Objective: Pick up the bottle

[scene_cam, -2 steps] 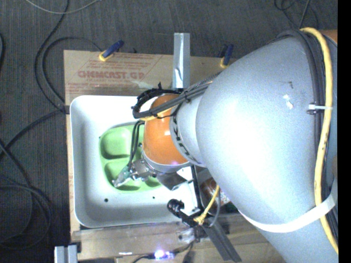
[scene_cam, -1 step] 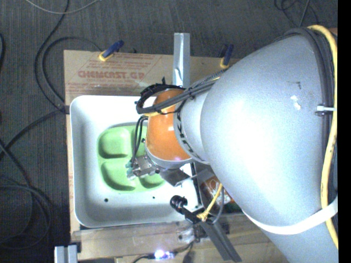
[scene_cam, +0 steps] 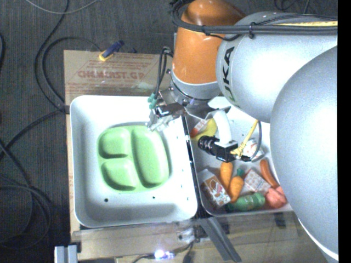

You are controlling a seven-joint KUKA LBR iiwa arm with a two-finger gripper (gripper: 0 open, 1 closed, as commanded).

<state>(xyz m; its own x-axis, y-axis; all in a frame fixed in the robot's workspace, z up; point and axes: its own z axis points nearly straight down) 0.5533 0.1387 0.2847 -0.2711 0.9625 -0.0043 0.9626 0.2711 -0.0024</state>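
Camera view: tool (scene_cam: 156, 114) hangs over the right rim of the left bin (scene_cam: 82, 147), above a corner of the green divided plate (scene_cam: 133, 158). Cannot tell how far open it is; nothing visibly held. The bottle (scene_cam: 202, 128) is probably the yellow-and-red item at the top of the right bin (scene_cam: 200, 199), half hidden under the arm (scene_cam: 285, 92). Judged light, stiff, smooth plastic; grip across the body. Right bin also holds carrots (scene_cam: 233, 182), a green vegetable (scene_cam: 248, 203) and a small box (scene_cam: 215, 192).
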